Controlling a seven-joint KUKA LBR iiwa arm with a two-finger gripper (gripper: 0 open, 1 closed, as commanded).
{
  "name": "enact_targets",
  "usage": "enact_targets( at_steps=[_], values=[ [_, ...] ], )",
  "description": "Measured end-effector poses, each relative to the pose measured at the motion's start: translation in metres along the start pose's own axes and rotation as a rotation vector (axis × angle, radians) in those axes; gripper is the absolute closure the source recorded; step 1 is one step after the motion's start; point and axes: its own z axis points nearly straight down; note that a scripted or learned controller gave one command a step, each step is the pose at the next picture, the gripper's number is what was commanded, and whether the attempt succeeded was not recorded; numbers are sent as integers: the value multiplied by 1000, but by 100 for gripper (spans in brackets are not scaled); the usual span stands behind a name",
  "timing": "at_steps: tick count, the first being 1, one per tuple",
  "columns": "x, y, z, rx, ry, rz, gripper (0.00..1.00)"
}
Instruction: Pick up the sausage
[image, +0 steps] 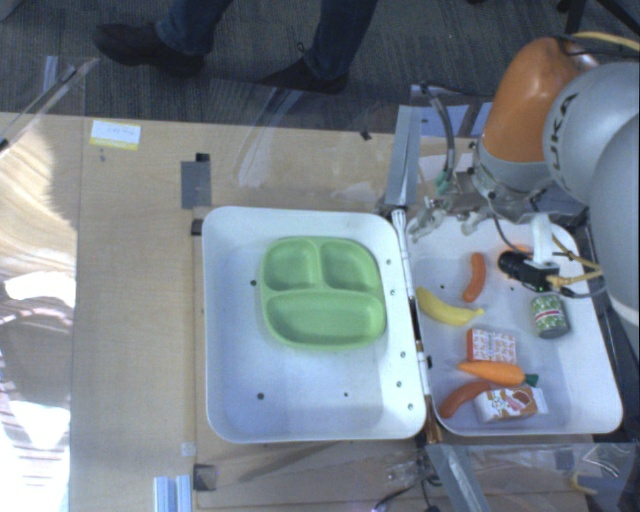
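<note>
Nearest the camera, well apart from the gripper (428, 218): white-and-red printed carton (510, 403) lying flat at the front of the right white plastic bin (585, 385). Print too small to read. A dark red curved sausage (458, 398) touches its side, with an orange carrot with a green tip (492, 372) lying just behind and touching it. It looks crowded there, so probably a poor pick.

Next back is a small red-and-white patterned box (491, 345), label not legible. Then a yellow banana (448, 308) by the bin's dividing wall, and a small green-labelled can (548, 316) on the arm's side, text unreadable.

An orange-red straight sausage (474, 277) lies loose on the bin floor, near the gripper, camera-ward of it and a little toward the arm. It touches nothing and is clear on both long sides. Likely the easier target, though either sausage could be meant.

The gripper hangs over the far corner of the right bin, by the wall between the bins, and is not above either sausage. Cannot tell whether it is open or closed. Nothing visibly held, and judging by that the pick is not done.

On the gripper's other side, the left white bin (300, 395) holds a green three-compartment plastic tray (322, 318).

Grey arm (600, 130) shows part of "KUKA". Far across the wooden table (130, 300), a yellow sticker (115, 133), writing too small.
</note>
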Motion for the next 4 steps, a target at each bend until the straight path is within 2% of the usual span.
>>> enact_targets(
  at_steps=[1, 2, 3, 4],
  values=[
    [-43, -42, 84, 3, 2, -181, 0],
    [-95, -79, 98, -2, -1, -238, 0],
    [-46, -130, 94, 3, 2, -289, 0],
    [-38, -167, 96, -11, -6, -350, 0]
  ],
)
